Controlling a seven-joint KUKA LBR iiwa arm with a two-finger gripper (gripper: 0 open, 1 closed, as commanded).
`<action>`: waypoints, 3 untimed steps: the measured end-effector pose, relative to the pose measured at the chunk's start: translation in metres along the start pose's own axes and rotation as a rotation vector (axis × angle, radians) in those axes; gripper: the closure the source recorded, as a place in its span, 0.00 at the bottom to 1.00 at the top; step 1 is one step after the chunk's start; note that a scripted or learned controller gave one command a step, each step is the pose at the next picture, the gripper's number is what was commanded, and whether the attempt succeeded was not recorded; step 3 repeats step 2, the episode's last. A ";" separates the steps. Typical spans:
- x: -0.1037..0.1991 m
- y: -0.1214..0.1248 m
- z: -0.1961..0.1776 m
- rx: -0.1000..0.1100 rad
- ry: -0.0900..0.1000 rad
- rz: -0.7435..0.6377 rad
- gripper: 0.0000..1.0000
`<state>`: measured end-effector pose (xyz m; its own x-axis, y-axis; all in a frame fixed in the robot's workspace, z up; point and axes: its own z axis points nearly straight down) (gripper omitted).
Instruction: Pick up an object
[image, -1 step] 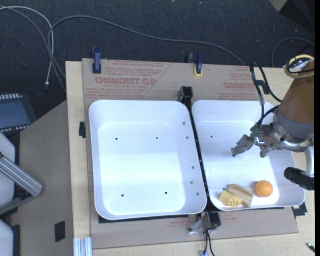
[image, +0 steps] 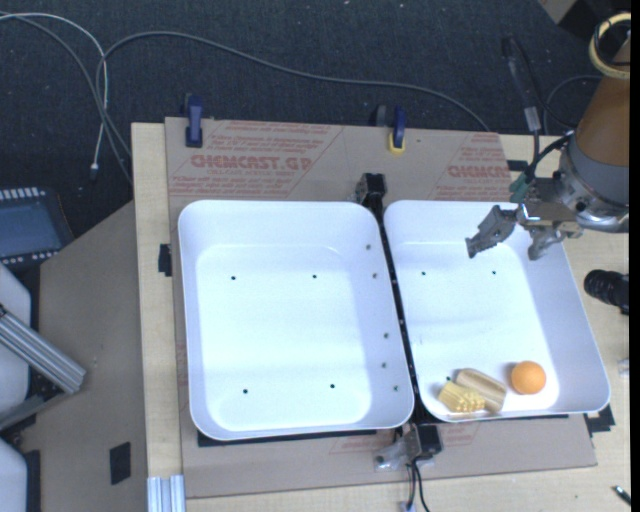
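In the right bin, near its front edge, lie an orange ball, a tan bread-like roll and a yellow corn-like piece touching the roll. My gripper hangs above the bin's far right part, well away from these things. Its two grey fingers are spread apart with nothing between them, so it is open.
The left bin stands beside the right one on a cardboard-covered board. Blue clamps hold the board's far edge. A black part sits between the bins at the back. Cables run across the dark floor.
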<state>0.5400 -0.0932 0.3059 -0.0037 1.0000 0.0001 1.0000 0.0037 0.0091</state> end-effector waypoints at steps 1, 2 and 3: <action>-0.001 -0.001 -0.007 0.007 0.000 0.003 1.00; -0.001 -0.001 -0.006 0.008 0.000 0.003 0.00; -0.001 -0.001 -0.006 0.008 0.000 0.003 0.00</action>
